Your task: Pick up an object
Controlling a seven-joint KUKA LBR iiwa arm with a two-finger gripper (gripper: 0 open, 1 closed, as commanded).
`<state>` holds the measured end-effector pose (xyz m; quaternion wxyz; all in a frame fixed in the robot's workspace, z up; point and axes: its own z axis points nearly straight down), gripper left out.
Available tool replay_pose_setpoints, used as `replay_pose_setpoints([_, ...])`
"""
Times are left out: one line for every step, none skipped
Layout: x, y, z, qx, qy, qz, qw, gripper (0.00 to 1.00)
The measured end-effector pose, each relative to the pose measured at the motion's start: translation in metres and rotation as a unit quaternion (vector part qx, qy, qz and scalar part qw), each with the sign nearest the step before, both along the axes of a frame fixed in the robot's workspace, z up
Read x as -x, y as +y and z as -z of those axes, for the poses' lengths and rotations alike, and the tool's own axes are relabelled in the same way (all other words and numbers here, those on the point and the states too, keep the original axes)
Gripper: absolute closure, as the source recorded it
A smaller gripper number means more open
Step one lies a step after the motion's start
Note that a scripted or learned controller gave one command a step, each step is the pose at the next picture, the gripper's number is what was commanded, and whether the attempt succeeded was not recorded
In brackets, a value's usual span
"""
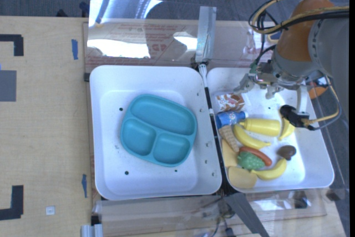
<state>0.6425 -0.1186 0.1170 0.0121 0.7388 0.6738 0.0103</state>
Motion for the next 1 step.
replay_pose_setpoints([0.0767, 0.0105, 0.0150, 0.0003, -0.005, 0.013, 0.9999, 0.00])
